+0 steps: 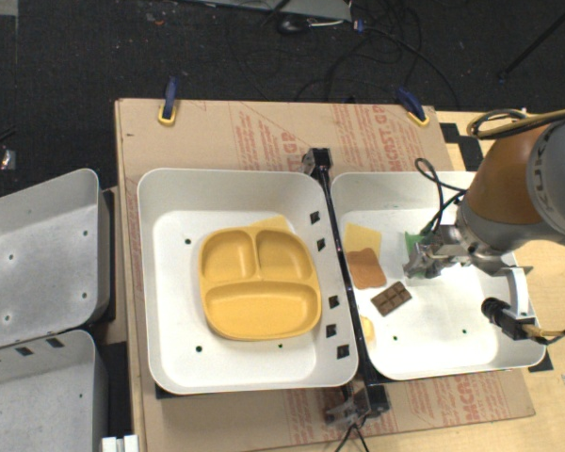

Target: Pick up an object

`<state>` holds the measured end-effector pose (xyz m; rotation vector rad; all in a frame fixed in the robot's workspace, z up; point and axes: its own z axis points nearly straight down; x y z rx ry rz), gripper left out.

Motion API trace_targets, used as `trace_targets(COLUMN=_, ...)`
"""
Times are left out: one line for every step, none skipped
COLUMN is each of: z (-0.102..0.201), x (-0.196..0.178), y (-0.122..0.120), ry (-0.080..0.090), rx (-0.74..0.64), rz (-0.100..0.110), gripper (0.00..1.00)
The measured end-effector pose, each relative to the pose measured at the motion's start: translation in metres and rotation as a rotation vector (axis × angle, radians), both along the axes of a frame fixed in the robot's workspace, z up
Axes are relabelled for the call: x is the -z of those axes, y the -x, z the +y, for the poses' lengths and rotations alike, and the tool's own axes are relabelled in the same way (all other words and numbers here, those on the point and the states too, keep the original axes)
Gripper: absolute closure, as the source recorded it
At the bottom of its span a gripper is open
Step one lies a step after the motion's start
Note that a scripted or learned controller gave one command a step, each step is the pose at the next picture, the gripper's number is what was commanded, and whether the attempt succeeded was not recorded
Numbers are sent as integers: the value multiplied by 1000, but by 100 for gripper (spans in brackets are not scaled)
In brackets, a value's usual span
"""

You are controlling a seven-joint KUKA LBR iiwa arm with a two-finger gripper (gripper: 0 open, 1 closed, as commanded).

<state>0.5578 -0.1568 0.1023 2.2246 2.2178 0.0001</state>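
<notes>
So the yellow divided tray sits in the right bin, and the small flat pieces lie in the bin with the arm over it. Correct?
Not quite. The camera view shows the yellow divided tray in the left bin, not the right one. The rest holds: the small flat pieces, among them a dark brown grid-marked piece, lie in the right bin, with the arm over it.

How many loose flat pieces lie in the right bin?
3, possibly more. A yellow piece near the divider, a tan piece just below it, a dark brown piece lower still. Something green sits by the end effector; the arm may hide others.
</notes>
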Motion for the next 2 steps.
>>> trace_targets(z=-3, x=-61, y=-8, ry=2, rx=-5, rz=-6, gripper=100)
trace_targets(z=-7, x=-105, y=-11, ry=2, rx=-5, rz=-5, gripper=100)
